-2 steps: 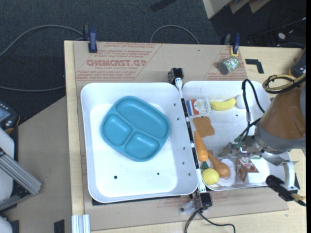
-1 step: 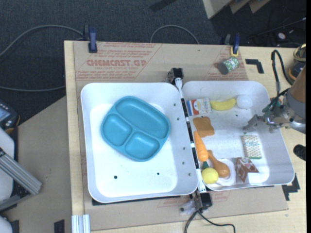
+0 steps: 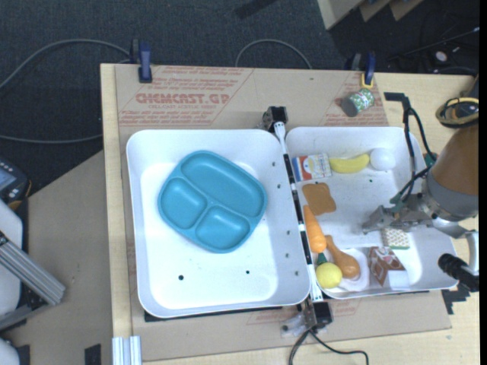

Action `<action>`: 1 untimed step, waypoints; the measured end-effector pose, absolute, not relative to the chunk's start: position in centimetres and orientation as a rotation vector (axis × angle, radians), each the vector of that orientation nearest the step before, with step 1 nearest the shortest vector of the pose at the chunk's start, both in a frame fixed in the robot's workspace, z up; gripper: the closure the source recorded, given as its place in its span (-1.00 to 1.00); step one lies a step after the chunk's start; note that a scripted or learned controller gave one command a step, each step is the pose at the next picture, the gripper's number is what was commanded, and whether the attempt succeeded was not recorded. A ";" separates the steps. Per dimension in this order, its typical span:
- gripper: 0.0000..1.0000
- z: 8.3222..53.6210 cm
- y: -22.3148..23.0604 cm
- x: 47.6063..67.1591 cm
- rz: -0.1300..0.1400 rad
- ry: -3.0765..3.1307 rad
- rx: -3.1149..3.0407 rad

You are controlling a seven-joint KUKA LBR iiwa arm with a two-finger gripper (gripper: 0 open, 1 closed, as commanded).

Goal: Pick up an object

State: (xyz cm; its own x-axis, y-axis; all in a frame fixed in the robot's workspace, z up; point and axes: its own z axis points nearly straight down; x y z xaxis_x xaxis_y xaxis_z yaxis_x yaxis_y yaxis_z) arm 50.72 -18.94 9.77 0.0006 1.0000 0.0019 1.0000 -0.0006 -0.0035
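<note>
**Observer:** What do you see on the bench, starting with the big things?

**Operator:** I see the left bin (image 3: 144, 204) far to the left of the pincer (image 3: 394, 220). Inside it lies a blue divided plate (image 3: 211, 201), tilted a little. The right bin (image 3: 335, 137) is the one where my pincer is now. The arm (image 3: 456, 169) enters from the right, and the pincer is low over the right part of this bin.

**Observer:** Is the pincer open or closed?

**Operator:** I cannot tell. The view is from above and that part is blurred.

**Observer:** And the objects to pick?

**Operator:** Left of the pincer, along the bin wall, there is a carrot (image 3: 314, 233), and a brown toast slice (image 3: 319, 198) just above it. Up and left of the pincer are a banana (image 3: 349, 163), a small carton (image 3: 311, 166) and a white ball (image 3: 383, 159). Just below the pincer I see a small patterned packet (image 3: 396, 239), very near it; I cannot say if they touch. Lower left are a lemon (image 3: 329, 274) and a brown drumstick (image 3: 347, 263). Below is a dark red wrapper (image 3: 379, 266).
</note>
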 end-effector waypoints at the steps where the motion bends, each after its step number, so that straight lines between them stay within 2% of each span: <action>1: -1.00 9.0 -11.0 54.1 -0.006 -2.239 -2.230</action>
State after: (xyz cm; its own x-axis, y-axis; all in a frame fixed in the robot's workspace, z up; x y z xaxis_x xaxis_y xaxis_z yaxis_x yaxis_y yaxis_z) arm 54.07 -10.95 9.00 -0.0040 0.9999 -0.0109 0.9999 0.0042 0.0160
